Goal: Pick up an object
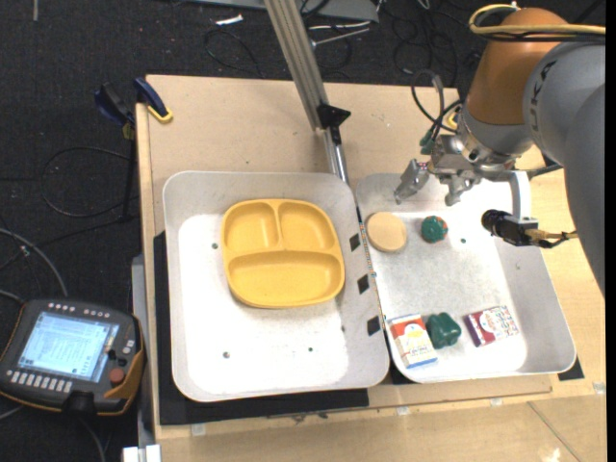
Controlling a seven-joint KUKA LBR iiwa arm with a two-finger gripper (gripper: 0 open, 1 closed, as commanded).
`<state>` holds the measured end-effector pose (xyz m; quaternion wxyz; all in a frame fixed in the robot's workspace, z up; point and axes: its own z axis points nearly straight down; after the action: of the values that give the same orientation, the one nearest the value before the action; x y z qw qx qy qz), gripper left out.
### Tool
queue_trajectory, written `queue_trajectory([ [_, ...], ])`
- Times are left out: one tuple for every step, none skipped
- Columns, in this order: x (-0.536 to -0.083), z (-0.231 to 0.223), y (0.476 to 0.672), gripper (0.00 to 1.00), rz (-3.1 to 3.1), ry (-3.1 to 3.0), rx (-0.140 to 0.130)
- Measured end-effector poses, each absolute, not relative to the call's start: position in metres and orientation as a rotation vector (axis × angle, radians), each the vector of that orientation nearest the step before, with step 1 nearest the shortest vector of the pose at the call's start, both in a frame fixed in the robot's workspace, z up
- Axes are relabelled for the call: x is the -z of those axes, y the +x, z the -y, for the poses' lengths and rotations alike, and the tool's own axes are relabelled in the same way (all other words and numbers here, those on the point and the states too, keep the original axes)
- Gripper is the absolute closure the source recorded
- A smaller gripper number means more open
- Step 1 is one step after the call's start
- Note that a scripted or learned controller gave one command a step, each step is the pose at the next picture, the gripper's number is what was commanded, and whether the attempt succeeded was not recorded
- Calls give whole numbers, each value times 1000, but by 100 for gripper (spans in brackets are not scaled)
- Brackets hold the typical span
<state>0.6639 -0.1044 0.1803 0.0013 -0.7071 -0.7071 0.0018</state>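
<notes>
- Right, nothing is being held yet: the candidates are all lying in the right bin (539,287) — a tan round piece (387,231) and a small green ball (435,227) near the back, then a small carton (414,342), a dark green lump (444,329) and a red-and-white packet (492,324) along the front edge.
- The gripper (432,187) is hanging over that bin's back edge, fingers spread apart and empty, just behind the ball and the tan piece.
- Judging by that, the approach step is running, not the grasp.
- Next move is calling for lining up over one item, likely the ball or tan piece, then descending and closing.
- The yellow divided plate (283,253) is sitting in the left bin (192,354), well clear.
</notes>
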Motion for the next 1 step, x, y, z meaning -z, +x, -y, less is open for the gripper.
queue_trajectory([
  [-119, 101, 669, 0, 2221, -2215, -7],
])
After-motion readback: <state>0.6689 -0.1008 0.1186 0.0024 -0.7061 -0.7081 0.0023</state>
